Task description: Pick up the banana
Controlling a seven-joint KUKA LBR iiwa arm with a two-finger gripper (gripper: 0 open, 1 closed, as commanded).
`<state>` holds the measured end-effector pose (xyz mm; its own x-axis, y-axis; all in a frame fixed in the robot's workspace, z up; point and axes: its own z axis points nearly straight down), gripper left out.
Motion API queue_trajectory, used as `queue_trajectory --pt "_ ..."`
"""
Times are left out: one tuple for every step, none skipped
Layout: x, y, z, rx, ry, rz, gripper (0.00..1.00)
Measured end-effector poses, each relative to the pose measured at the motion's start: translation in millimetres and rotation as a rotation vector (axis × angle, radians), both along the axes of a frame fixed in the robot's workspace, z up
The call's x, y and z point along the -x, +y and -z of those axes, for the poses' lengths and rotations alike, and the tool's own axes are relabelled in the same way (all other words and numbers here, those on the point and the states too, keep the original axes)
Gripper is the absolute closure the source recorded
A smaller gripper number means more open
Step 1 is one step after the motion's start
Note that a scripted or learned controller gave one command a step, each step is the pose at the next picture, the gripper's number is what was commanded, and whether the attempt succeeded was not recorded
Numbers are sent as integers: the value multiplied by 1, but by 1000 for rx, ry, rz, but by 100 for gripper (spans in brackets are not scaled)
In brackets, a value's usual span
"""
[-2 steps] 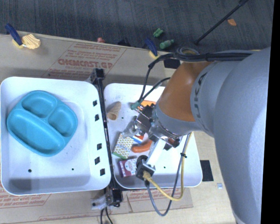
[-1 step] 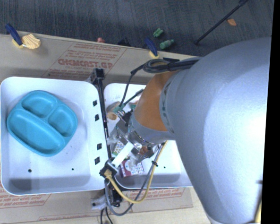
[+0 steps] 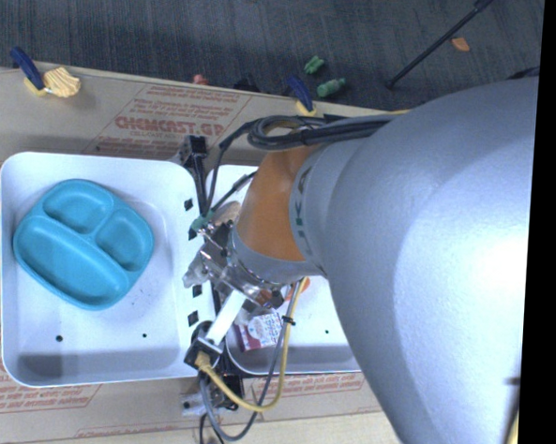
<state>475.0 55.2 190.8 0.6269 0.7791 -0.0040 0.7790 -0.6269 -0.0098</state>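
Ok so, the banana. Honestly I can't tell where it is right now. My guess is it's down in the right shallow white bin [image 3: 333,359], because the big grey arm [image 3: 425,272] is parked over nearly all of that bin and hides its floor. What I can make out under the wrist end of the arm [image 3: 232,284], by the near edge of the bin, is a small round tin with a red and white label [image 3: 264,330]. A thin yellow cable [image 3: 285,358] loops down past it over the bin's front rim. Don't mistake that cable for fruit, I nearly did.

Can't tell if the jaws are released or clenched either, they're buried under the wrist hardware and the black cables. So I'm not calling anything held.

Handling-wise, going by what a banana is: light, a bit soft, smooth skin, curved. I'd take it across the middle of the curve, squeezing over the narrow width. Near the tips it tapers and would likely slide out. Go gentle, since it bruises and a hard pinch could squirt it sideways against the bin wall.

Moving outward: the orange band [image 3: 269,206] above the wrist sits about over the divide between the two bins. The left shallow white bin [image 3: 8,341] has a turquoise plastic compartment plate [image 3: 84,242] lying toward its far left corner. Both bins rest on a printed brown cardboard sheet [image 3: 172,116].
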Motion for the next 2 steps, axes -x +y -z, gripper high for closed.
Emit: queue_trajectory --pt "-2 99 54 5 -1 455 0" --pt "-2 150 99 3 -9 320 0"
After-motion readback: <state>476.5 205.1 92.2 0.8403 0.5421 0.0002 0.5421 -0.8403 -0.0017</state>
